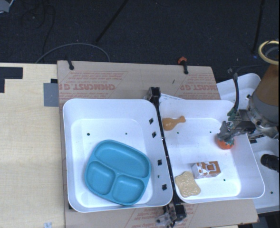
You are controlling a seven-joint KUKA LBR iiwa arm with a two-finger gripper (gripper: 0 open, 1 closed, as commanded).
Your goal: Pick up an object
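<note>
Here, the gripper (226, 136) is hovering low at the right bin's (246, 186) far right side, directly over a small orange-red object (225, 144), seemingly positioning to grasp it, though its open-or-closed state is impossible to tell.

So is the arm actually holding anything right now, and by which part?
Cannot be told: the gripper sits right at the small orange-red object in the right bin, but any hold is hidden.

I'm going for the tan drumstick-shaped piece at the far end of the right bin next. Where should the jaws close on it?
Grip the drumstick across its narrow shaft, coming straight down. It lies flat, fat end toward the divider and thin end pointing to the view's right, so the shaft probably fits between the jaws and sits farther from the divider.
</note>
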